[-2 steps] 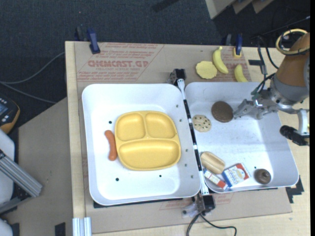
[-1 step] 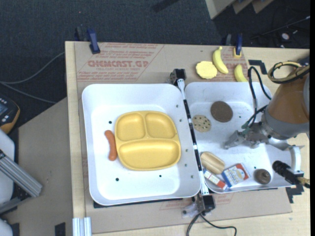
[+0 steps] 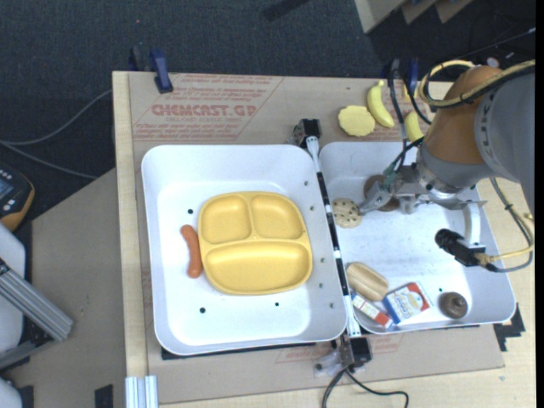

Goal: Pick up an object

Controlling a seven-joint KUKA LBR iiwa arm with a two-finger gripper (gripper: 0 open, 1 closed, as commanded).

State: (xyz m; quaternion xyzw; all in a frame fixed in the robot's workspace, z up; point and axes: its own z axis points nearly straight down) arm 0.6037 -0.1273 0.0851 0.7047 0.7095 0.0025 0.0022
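In the right bin a round tan cookie lies by the left wall. A tan bun, a red, white and blue packet and a small brown donut sit along the bin's near side. My gripper reaches low into the far left part of this bin, just right of the cookie and a little beyond it. The grey wrist and orange band rise behind it and hide the bin's far right corner.
The left bin holds a yellow divided plate with an orange-red sausage at its left. A banana and a yellow lump lie on the bench behind the right bin. A black cable fitting hangs over the right bin.
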